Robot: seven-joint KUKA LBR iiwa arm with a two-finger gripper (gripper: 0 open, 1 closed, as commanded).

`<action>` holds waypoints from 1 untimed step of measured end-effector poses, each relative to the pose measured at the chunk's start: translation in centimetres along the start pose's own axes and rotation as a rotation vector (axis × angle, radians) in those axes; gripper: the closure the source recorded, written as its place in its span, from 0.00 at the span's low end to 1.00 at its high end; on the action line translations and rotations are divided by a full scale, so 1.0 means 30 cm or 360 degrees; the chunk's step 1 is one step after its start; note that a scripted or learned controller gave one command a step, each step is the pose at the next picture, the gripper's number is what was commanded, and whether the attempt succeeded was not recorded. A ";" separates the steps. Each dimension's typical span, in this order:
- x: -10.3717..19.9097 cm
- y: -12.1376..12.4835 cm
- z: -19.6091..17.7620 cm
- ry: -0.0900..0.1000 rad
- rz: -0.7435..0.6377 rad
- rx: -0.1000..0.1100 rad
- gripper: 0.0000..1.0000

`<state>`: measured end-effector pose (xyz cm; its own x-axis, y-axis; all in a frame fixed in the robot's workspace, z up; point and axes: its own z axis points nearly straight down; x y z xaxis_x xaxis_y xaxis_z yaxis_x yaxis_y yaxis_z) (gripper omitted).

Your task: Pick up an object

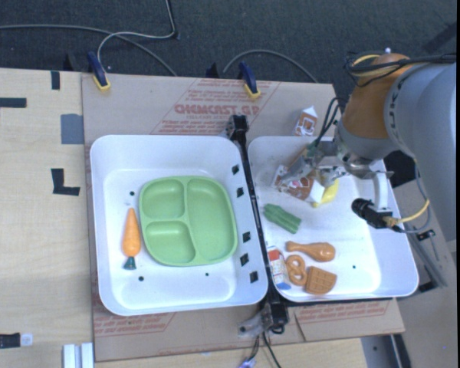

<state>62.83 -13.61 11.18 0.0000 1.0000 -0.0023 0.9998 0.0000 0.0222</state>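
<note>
The cardboard sheet (pixel 207 106) reads "CHEMCAST" in red.

**Arm bent low over the right bin**

The grey arm (pixel 425 129) enters from the right, its orange band (pixel 368 106) near the right bin's (pixel 399 282) back edge. The wrist angles down and left, putting the gripper (pixel 310 167) over the bin's back-left part, by its left wall.

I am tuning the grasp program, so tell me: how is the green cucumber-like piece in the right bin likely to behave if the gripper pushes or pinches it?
The green cucumber piece looks like moulded plastic, so probably stiff and light. Its rounded, elongated shape suggests it may roll sideways when nudged. It lies apart from other toys on the right bin floor, so a pinch across its narrow width seems feasible, though smooth sides might slip.
</note>
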 end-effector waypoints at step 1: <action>0.005 0.107 0.032 0.0001 -0.0003 -0.0013 0.00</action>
<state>66.07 -13.46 10.30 -0.0016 1.0000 -0.0019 0.9995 0.0016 0.0305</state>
